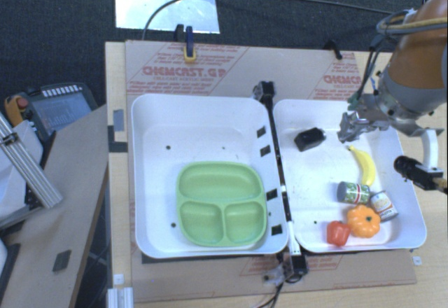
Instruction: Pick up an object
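Gripper hanging over right bin, just above banana, black block to its side. Jaws too blurry, can't tell honestly.

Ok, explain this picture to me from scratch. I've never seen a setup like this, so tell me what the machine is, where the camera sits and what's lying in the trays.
One camera looks down at a slant on a bench with two white bins. The grey and orange robot arm reaches in from the right; its gripper hovers over the right bin, near a banana and a small black object. Nothing is visibly between its fingers. That bin also holds two small cans, a little orange pumpkin and a red piece. The left bin holds a green divided plate.
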`<state>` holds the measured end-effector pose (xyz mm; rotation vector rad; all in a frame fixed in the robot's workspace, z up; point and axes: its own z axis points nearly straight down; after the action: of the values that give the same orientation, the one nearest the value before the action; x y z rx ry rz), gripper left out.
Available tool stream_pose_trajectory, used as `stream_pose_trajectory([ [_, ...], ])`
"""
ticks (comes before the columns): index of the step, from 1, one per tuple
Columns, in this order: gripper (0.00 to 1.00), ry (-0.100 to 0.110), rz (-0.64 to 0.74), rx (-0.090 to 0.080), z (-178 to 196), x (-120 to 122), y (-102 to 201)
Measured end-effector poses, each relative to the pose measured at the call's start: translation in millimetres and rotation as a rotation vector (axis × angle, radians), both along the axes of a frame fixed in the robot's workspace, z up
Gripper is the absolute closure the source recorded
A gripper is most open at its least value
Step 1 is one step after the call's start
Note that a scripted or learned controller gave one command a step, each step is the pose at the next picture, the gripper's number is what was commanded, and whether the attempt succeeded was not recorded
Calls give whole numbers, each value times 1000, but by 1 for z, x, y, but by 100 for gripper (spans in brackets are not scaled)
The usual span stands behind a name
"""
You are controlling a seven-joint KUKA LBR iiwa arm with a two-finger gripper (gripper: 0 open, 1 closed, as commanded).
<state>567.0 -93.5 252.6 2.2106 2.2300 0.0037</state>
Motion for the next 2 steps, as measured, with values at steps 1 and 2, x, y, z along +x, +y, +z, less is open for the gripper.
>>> stream_pose_trajectory([
  [1,100,0,-1,0,-5,12,41],
  [2,100,-1,1,1,1,23,95],
])
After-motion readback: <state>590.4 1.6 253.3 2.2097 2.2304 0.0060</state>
